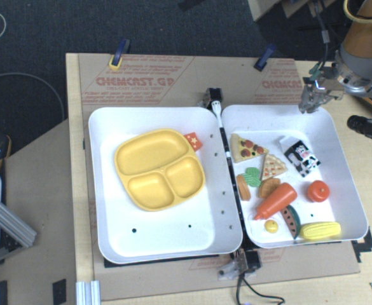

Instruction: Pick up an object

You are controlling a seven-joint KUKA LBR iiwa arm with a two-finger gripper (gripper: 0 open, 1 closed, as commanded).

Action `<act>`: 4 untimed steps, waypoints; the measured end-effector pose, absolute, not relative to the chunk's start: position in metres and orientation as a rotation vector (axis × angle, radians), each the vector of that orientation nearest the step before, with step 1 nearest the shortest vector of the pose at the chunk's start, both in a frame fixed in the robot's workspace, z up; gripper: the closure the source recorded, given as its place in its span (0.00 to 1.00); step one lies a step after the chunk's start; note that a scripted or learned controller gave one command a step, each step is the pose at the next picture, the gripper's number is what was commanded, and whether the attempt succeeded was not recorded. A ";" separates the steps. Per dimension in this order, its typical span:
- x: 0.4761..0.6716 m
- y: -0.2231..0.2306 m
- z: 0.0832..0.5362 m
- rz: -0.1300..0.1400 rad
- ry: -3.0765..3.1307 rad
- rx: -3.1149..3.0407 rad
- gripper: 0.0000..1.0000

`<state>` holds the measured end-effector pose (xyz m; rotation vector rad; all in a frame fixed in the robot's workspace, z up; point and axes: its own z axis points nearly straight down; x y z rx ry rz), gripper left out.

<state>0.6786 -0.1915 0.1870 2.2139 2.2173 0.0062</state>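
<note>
My fingers (310, 104) hang over the far rim of the right bin (348, 189); whether they are released or clenched, I cannot tell. Nothing is visibly between them. Right bin: pizza slice (247, 149), carrot (276, 200), tomato (318, 190), corn cob (320, 231), black-and-white toy (300, 155). Left bin (103, 170): yellow divided plate (159, 169), small red block (192, 141) touching its far-right edge.

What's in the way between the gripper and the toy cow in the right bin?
Nothing visible. The gripper hovers over the right bin's far rim, and only bare white floor lies between it and the toy cow.
</note>
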 end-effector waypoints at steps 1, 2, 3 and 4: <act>0.680 -0.192 0.229 0.006 2.217 2.215 1.00; 0.665 -0.146 0.220 0.000 2.228 2.218 1.00; 0.644 -0.088 0.229 0.002 2.230 2.217 1.00; 0.629 -0.037 0.217 -0.001 2.231 2.219 1.00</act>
